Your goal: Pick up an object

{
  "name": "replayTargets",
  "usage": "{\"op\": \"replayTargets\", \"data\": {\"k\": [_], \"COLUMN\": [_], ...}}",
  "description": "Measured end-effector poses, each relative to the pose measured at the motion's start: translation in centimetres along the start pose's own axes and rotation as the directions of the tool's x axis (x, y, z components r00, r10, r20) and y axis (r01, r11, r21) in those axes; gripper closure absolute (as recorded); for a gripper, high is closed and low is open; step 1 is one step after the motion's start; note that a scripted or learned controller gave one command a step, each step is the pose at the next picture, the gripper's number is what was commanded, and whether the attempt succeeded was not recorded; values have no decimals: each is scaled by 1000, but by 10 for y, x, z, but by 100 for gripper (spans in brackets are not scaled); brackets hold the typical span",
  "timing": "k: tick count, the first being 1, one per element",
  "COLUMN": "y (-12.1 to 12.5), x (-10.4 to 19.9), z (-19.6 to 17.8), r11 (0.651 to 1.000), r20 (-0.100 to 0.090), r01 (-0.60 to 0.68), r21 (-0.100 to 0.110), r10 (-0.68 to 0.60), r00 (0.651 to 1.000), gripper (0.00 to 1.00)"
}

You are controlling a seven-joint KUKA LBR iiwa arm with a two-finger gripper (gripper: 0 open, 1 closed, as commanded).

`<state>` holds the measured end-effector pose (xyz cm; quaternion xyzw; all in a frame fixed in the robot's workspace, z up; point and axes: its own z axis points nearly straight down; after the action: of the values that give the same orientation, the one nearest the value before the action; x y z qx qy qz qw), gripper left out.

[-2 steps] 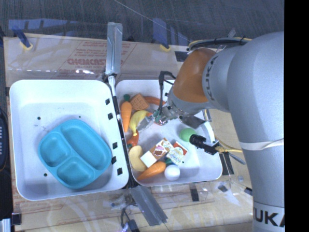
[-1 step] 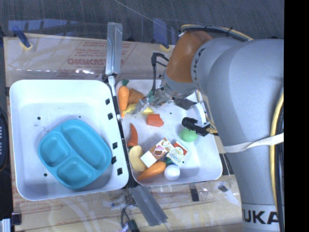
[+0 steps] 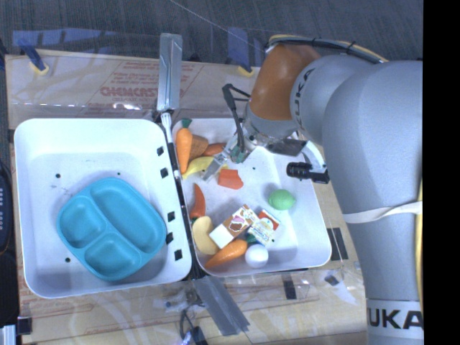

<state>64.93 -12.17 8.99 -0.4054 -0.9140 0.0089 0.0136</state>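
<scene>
My gripper [image 3: 234,154] hangs low in the upper part of the right bin [image 3: 305,225], under the orange wrist band. Directly beneath and around its tip lie a yellow toy banana [image 3: 200,167], a red block [image 3: 230,179] and a brownish-orange piece [image 3: 213,149]. An upright carrot [image 3: 185,148] rests against the bin's left wall. Further toward the front sit a green ball [image 3: 282,199], a red pepper [image 3: 198,201], two small printed cartons [image 3: 248,226], a second carrot [image 3: 227,254] and a white egg [image 3: 256,256]. I see nothing lifted off the bin floor.
The left bin [image 3: 65,146] holds a blue divided plate [image 3: 111,226]. A metal divider [image 3: 169,74] stands between the bins at the back. The arm's grey body [image 3: 366,142] covers the right side of the bench.
</scene>
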Motion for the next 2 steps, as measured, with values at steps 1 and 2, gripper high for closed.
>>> {"op": "replayTargets", "data": {"k": [1, 2], "y": [5, 14], "x": [-2, 17], "z": [-12, -64], "r11": [1000, 1000], "r20": [17, 23], "r01": [6, -4], "r21": [-16, -31], "r10": [-5, 4], "r00": [1000, 1000], "gripper": [100, 100]}}
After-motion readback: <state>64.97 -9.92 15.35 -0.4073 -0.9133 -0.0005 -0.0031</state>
